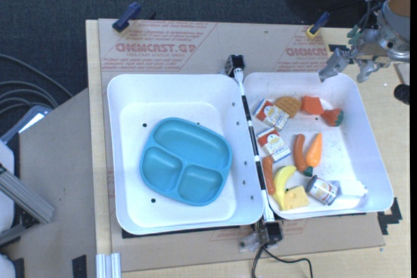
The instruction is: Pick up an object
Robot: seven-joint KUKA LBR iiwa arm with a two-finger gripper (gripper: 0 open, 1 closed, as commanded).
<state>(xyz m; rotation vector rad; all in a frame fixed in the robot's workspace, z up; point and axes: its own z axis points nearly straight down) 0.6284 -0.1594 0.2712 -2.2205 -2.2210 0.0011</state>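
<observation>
The right bin holds several toy foods: a tan cracker, an orange block, a strawberry, two small cartons, a sausage, a carrot, a banana, a cheese wedge and a small can. My gripper hangs above the bin's far right corner, fingers spread open with nothing between them. It is well apart from all the objects.
The left bin holds a blue divided plate. A black hinge strip runs between the bins. Blue clamps sit at the board's far edge. Cables lie on the floor at left.
</observation>
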